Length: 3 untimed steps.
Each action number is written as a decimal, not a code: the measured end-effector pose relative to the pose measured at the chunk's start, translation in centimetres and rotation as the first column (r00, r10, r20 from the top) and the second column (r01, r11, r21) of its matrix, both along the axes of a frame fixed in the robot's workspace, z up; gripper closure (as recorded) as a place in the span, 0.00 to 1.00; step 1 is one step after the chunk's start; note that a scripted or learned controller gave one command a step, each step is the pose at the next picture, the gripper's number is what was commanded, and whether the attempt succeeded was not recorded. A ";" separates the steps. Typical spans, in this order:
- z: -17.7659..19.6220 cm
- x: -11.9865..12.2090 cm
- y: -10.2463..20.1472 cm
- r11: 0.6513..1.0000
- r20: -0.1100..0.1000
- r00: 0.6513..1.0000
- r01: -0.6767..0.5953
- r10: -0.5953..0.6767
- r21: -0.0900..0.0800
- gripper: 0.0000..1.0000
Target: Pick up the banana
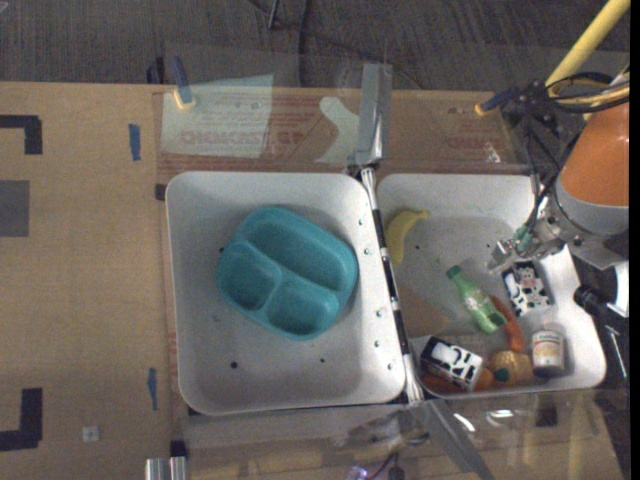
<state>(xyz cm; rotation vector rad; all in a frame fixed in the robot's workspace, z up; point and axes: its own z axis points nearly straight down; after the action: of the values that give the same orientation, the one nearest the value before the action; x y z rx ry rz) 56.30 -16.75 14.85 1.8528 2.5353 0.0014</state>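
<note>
The gripper [512,246], its state unclear, hovers above a green bottle [476,299], well apart from the banana [402,232].

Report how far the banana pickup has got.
Done: nothing yet; the banana lies untouched in the right bin, near its upper left corner. In hand: the gripper hangs over the bin's right side, near the cow-patterned carton, well apart from the banana. Left: cross the bin, come down on the banana, grip and lift it.
</note>
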 end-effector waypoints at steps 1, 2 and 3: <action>-6.0 10.6 -4.7 1.000 0.006 1.000 0.006 -0.006 -0.003 1.00; -5.9 5.5 -5.6 0.950 0.005 0.950 0.312 -0.312 0.000 1.00; -5.8 0.6 -5.0 0.992 0.011 0.992 0.129 -0.129 -0.001 1.00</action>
<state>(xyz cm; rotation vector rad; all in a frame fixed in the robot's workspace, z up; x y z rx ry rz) 56.87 -21.76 9.08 2.0059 2.4027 0.0095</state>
